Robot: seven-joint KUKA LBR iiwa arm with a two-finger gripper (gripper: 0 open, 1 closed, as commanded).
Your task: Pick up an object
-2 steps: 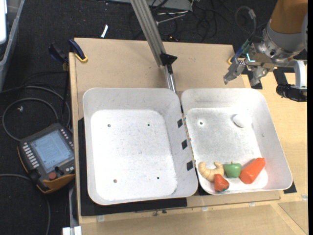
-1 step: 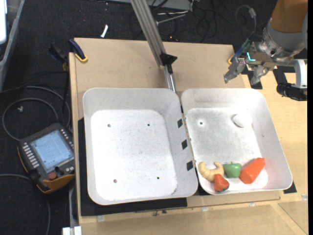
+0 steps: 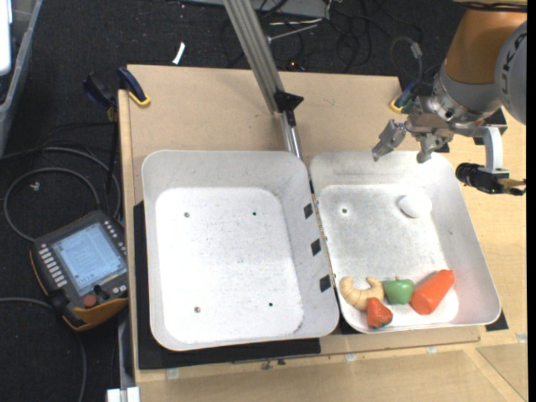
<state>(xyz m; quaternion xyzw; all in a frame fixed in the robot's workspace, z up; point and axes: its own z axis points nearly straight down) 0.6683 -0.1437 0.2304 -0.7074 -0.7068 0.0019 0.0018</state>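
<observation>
Two white bins sit side by side on the bench. The right bin has the toys: a carrot, a green pepper, a strawberry and a pale curled thing, all bunched at its near edge, maybe because they slid there. A small white lump lies alone near the far right corner. The gripper hangs above the far edge with its fingers apart and nothing between them, ready to go down.
</observation>
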